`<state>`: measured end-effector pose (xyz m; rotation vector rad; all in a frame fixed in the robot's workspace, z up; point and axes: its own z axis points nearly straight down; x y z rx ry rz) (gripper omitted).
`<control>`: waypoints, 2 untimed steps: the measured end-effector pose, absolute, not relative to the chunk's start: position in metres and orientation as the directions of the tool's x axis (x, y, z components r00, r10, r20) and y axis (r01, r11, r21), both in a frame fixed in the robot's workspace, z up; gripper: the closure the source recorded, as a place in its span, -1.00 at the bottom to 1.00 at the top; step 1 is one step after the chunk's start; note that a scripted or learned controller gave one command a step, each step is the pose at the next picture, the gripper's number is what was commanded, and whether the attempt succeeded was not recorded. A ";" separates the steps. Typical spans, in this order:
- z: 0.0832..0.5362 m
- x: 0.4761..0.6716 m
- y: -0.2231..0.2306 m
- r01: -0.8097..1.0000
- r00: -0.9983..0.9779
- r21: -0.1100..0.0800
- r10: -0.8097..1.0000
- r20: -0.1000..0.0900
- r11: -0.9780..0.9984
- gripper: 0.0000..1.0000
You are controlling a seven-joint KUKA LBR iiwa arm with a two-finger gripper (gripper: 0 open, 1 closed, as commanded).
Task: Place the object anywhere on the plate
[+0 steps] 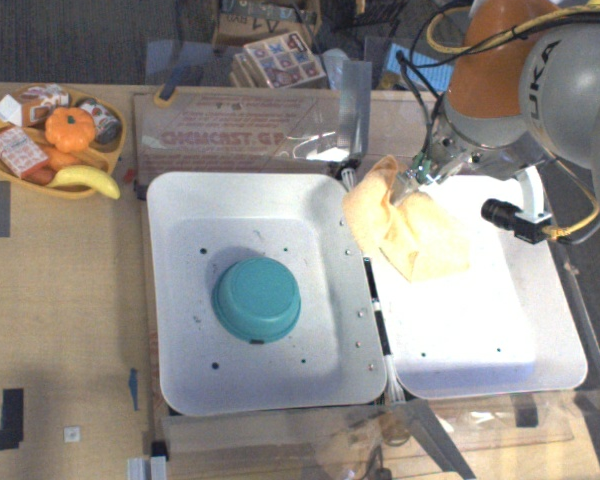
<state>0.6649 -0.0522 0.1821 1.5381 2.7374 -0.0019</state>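
A teal round plate (258, 299) sits in the middle of the left bin (180, 218). A crumpled yellow cloth (412, 236) lies at the top left of the right bin (500, 348), its left edge bulging over the divider between the bins. My gripper (416, 180) comes down from the upper right onto the cloth's top edge. Its fingers are pinched together on a raised fold of the cloth. The plate is well to the lower left of the gripper.
A yellow dish of toy fruit (55, 153) stands on the bench at the far left. A cardboard sheet (240, 138) lies behind the left bin. A black camera unit (510, 218) juts from the arm over the right bin.
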 end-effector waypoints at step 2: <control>0.213 0.648 -0.010 0.586 -0.810 -0.001 0.586 0.002 0.810 1.00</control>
